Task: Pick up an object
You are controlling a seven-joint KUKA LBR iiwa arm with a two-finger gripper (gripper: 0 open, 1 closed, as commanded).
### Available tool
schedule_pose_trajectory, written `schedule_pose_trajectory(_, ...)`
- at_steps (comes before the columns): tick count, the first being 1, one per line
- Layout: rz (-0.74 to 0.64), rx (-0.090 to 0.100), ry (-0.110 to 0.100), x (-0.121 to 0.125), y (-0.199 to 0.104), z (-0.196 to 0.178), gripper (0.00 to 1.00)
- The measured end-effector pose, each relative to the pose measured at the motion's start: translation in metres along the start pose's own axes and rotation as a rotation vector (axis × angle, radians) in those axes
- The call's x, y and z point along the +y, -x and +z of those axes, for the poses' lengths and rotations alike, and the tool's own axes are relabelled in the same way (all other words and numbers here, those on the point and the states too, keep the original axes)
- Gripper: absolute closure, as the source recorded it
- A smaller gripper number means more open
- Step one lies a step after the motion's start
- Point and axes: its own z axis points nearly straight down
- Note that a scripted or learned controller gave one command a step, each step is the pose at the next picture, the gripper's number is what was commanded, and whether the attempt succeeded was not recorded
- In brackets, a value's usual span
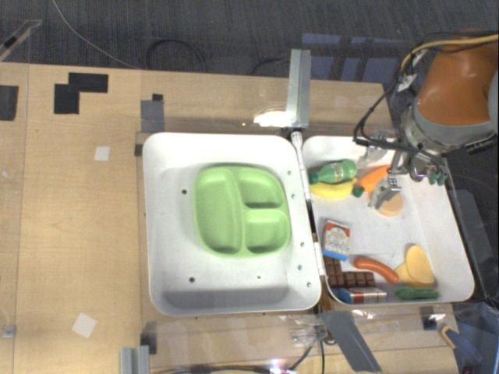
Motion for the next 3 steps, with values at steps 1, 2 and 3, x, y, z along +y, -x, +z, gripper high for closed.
schedule_pose_trajectory(1, 0.005, -0.007, -0.002, -0.030, 0.034, 0.103, 0.00)
schedule_pose_trajectory(2, -0.002, -0.020, -0.004, -0.028, 0.038, 0.088, 1.00)
schedule_pose_trajectory(3, -0.365, -0.010, -0.005, -0.057, 0.044, -0.060, 1.00)
